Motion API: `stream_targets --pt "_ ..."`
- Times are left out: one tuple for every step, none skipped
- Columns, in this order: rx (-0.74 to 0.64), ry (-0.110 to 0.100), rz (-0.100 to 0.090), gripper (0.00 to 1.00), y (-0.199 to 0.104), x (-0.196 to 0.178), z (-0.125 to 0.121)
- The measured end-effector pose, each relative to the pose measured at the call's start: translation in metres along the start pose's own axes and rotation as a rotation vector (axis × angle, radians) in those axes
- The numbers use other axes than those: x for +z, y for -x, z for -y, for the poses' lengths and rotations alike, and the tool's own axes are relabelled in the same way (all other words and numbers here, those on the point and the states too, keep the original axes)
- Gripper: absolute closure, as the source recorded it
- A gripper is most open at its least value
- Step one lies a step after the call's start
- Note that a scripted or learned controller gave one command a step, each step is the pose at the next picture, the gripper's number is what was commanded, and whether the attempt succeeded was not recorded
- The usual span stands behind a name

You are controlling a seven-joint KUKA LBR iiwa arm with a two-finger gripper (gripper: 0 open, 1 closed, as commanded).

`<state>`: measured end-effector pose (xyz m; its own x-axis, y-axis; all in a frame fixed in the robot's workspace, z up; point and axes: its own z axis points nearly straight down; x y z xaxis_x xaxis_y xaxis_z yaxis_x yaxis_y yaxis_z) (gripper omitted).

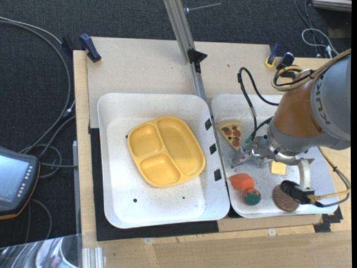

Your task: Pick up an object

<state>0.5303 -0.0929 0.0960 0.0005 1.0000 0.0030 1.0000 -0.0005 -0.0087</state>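
A yellow divided plate [165,151] fills the left bin [111,166]. In the right bin [234,205] a pizza slice [231,133], orange block [242,181] and brown disc [285,199] ring the lowered hand [245,156]; I cannot tell its state.

- the grey kuka arm [334,102] reaches in from the right and bends downward.
- its orange band [295,113] sits just above the wrist, facing the camera.
- the metal two-finger gripper [241,158] points left at a low slant.
- whether its tips are parted or closed cannot be made out.
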Motion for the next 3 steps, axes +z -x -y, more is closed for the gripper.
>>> stream_targets --pt "-0.001 0.009 0.001 1.00 0.000 -0.014 -0.002" --pt "-0.002 0.016 0.004 1.00 0.005 -0.076 -0.006" --pt "-0.002 0.015 0.004 1.00 0.007 -0.121 -0.002"
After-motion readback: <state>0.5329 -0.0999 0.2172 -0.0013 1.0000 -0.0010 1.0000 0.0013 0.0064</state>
